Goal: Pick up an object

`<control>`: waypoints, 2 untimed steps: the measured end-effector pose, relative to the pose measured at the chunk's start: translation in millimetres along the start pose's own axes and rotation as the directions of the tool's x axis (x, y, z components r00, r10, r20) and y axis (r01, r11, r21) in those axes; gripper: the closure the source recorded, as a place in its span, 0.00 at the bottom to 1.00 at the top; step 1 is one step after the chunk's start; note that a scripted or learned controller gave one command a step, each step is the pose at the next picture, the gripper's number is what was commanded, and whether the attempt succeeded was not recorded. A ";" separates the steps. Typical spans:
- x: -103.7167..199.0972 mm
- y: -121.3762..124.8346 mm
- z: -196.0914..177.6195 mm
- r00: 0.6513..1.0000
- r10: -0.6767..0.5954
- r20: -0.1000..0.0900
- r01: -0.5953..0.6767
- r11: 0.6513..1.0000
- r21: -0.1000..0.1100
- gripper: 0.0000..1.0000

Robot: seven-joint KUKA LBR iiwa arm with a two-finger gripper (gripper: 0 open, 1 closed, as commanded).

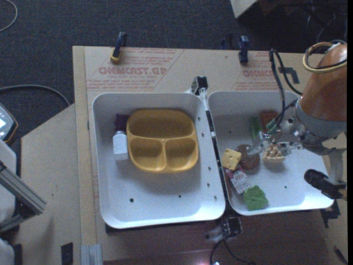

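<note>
My gripper [274,143] hangs low over the middle of the right bin [292,195], below the arm's orange band. Directly beneath it, touching or nearly so, is a small tan and white object [274,155]. To its left lie a brown round piece [249,160] and a yellow cheese wedge [232,159]. A pink and white packet [239,180] and a green leafy piece [255,197] lie near the bin's front. A green stick [255,127] and a red-orange item [268,117] lie behind the gripper.
The left bin [110,197] holds a yellow divided plate [162,139], a white bottle [120,146] and a dark purple item [121,119]. The ridge between the bins runs just left of the cheese. Black clamps sit on the board's far edge.
</note>
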State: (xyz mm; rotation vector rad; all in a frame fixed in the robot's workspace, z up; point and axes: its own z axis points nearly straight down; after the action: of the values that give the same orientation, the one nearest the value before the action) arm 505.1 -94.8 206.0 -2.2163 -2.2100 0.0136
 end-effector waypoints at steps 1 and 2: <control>0.0 2.8 -6.4 1.000 -0.003 0.002 0.003 1.000 -0.014 0.00; -3.4 -4.4 53.8 1.000 -0.001 0.000 0.001 1.000 -0.006 0.00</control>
State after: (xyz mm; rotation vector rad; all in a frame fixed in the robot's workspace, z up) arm 499.9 -98.0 152.2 -2.2174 -2.2143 0.0068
